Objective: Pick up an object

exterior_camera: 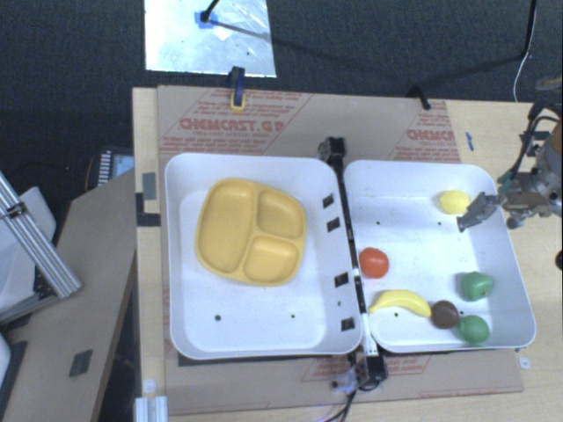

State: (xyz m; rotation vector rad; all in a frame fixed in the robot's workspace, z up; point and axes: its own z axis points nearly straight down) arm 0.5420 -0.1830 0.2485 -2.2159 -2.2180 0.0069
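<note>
The arm enters at three o'clock, its gripper [479, 211] low over the right bin [413, 183] beside the lemon [454, 202]; I cannot tell how it is set, for the view is blurred. That bin holds one lemon, one tomato [374, 263], one banana [400, 302], one brown piece [444, 314], two green pieces. At nine o'clock, the left bin [255, 323] holds one yellow divided plate [250, 230].

light: even, bright overhead; glare on foil sheet [209, 25] | shadows: faint | focus: slightly soft, grainy
</note>
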